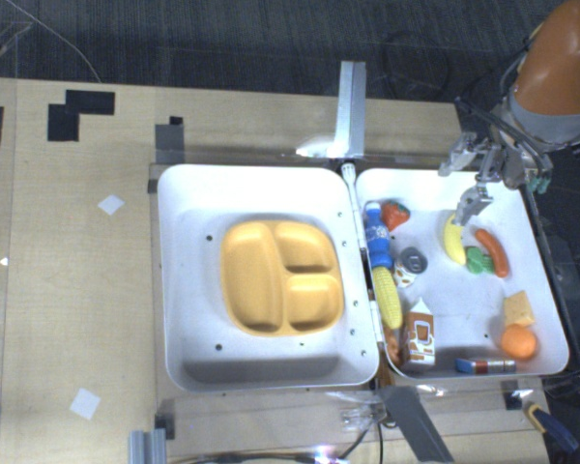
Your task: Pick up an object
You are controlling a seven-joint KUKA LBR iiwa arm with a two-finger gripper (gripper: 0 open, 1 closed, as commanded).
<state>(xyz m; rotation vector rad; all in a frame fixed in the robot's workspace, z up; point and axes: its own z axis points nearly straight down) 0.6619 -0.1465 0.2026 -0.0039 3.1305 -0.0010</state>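
My gripper [476, 201] hangs just above the banana [452, 240] in the right bin [551, 356], nothing between my fingers; can't tell their spread. Pick not yet done; descent, grasp and lift remain.

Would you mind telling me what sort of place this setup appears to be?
Most likely a robotics lab bench for pick-and-place trials: two white bins side by side on a wooden bench, toy food such as a banana, and a robot arm's gripper above them.

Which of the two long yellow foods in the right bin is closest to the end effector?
The banana, lying just below the end effector. The corn cob lies farther away, along the bin's left wall.
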